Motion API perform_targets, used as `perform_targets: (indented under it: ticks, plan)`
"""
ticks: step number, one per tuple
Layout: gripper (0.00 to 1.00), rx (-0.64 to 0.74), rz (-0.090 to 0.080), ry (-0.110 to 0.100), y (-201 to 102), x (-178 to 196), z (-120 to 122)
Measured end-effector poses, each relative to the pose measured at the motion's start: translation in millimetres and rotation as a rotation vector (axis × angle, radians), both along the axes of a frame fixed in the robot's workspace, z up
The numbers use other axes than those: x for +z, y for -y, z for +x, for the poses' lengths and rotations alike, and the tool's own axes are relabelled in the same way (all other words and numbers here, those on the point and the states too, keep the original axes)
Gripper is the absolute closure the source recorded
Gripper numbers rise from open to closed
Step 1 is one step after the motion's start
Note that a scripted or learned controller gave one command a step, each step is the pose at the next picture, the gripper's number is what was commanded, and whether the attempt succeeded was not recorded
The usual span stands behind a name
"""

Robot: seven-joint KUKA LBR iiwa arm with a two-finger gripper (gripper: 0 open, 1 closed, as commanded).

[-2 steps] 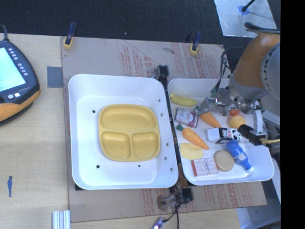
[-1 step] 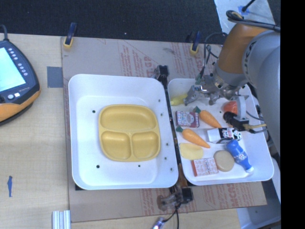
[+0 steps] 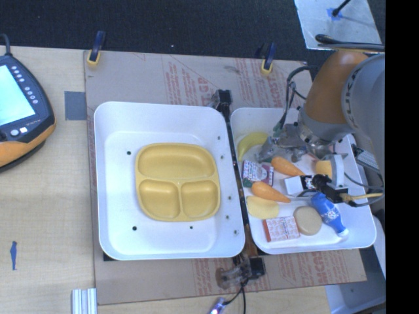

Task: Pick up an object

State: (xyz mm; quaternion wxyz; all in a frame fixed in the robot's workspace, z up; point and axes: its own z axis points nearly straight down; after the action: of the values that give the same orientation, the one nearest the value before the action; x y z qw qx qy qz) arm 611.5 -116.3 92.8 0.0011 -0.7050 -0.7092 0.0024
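Over the right bin, the gripper is hanging low among crowded toys, an orange carrot lying at its five o'clock, likely the target; whether it is grasping anything, I cannot tell.

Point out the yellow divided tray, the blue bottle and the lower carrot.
yellow divided tray (image 3: 177,180): camera view, on the ridge where its compartments meet.
blue bottle (image 3: 328,213): camera view, on the middle of its body.
lower carrot (image 3: 270,191): camera view, on the middle of its orange length.
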Motion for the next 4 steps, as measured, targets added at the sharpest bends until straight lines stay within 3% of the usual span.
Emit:
perform_targets:
  ticks: [1,2,3,4]
  plan:
    - [0.00,-0.001,0.003,-0.002,8.5,-1.1,44.2]
    - [0.00,-0.001,0.001,0.000,-22.0,-1.3,-24.0]
    - [0.00,-0.003,0.002,0.003,16.3,14.7,40.0]
    - [0.00,-0.004,0.001,0.004,96.8,79.7,29.6]
